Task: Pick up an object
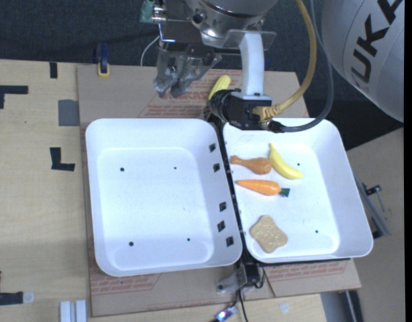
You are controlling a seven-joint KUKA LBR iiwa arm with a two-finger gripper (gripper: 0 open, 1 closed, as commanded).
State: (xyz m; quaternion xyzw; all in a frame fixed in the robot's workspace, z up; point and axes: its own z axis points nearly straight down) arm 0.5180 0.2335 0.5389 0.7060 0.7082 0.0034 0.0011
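Observation:
The right bin (340,180) holds several toy foods. A yellow banana (285,163) lies near its far side, and a brown drumstick (251,164) is just left of it. An orange carrot (260,187) with a green end lies below them. A tan biscuit (268,233) sits near the front. My gripper (176,80) hangs high over the cardboard beyond the far edge of the left bin (98,180), well away from the foods. I see nothing held in it.
A small yellow piece (221,84) shows beside the black fitting (241,109) at the far end of the divide between the bins. A yellow cable (312,66) loops over the right bin's far edge. The large grey arm fills the upper right.

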